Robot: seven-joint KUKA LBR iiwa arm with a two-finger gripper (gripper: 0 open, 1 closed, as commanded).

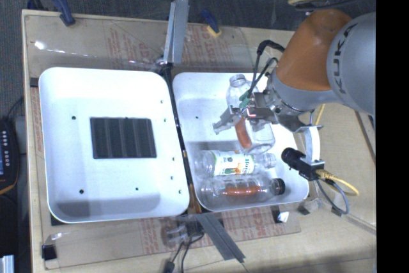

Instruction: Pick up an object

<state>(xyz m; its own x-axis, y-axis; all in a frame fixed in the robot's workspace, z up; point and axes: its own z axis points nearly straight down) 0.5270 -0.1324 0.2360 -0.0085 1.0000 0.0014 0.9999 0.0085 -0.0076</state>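
Observation:
My gripper (231,119) hangs over the middle of the right bin (192,112); the arm reaches in from the right. Just below it a clear bottle with orange contents (243,135) stands tilted, touching or very near the gripper; I cannot tell whether it is gripped. A clear bottle (237,90) lies behind the gripper toward the bin's far wall. A clear bottle with a green and white label (232,165) lies on its side in the near half. In front of that one lies a clear bottle with reddish contents and a black cap (244,188).
The left bin (64,99) has a dark ribbed rectangle (123,137) on its floor. A grey metal bar (175,30) stands behind the divide between the bins. Blue clamps (64,9) hold the board's far edge.

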